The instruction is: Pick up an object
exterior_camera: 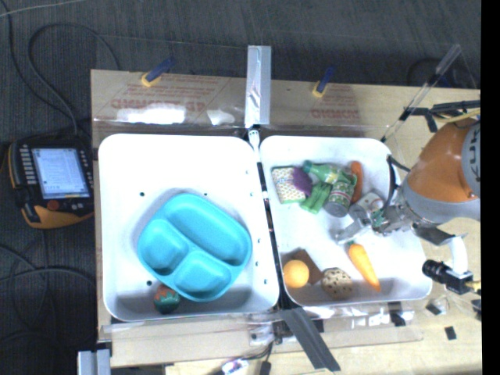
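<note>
Nearby, gripper [353, 226], grip unreadable, sits between carrot [362, 262] and can [339, 198].

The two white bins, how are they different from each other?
The left bin holds a blue divided tray and one small toy beside it; the right bin holds many small things, among them a carrot and an orange. The arm's pincer hangs over the right bin, not the left. Both are shallow, white and about the same size.

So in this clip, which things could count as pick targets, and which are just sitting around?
Job:
two-finger gripper
orange carrot
orange round fruit
speckled brown ball
green bottle
small metal can

Lying about:
blue divided plastic tray
yellow-cased handheld pendant
two blue-and-yellow clamps
</note>
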`<state>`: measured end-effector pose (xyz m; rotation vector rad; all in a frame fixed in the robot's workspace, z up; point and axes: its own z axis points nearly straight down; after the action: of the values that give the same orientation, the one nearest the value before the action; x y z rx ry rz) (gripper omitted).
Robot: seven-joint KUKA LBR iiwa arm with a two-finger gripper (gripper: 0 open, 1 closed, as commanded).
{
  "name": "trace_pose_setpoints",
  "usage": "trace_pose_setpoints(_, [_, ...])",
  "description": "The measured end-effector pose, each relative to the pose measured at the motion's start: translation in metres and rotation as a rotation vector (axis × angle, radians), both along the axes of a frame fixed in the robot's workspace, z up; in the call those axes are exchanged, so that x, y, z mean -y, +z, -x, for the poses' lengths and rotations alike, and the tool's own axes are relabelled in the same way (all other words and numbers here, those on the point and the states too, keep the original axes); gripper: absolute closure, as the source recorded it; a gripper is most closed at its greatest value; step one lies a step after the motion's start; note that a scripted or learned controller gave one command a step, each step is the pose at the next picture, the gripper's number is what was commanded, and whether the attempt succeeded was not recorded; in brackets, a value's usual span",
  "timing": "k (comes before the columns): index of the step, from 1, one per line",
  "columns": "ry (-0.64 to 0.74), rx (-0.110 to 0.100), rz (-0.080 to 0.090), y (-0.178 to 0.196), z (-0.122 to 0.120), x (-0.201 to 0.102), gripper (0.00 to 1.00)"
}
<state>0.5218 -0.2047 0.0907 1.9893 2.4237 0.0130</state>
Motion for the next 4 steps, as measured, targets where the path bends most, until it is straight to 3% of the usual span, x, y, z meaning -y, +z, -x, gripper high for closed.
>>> trace_pose_setpoints(1, [-0.005,0.004,0.007,0.0,0.034,-0.054,0.0])
trace_pose_setpoints(2, [-0.003,0.007,0.004,0.01,0.032,-0.056,1.0])
trace_pose_setpoints(3, [-0.003,0.005,0.004,0.01,0.032,-0.056,0.0])
trace_pose_setpoints(4, [-0.002,0.004,0.003,0.018,0.032,-0.057,1.0])
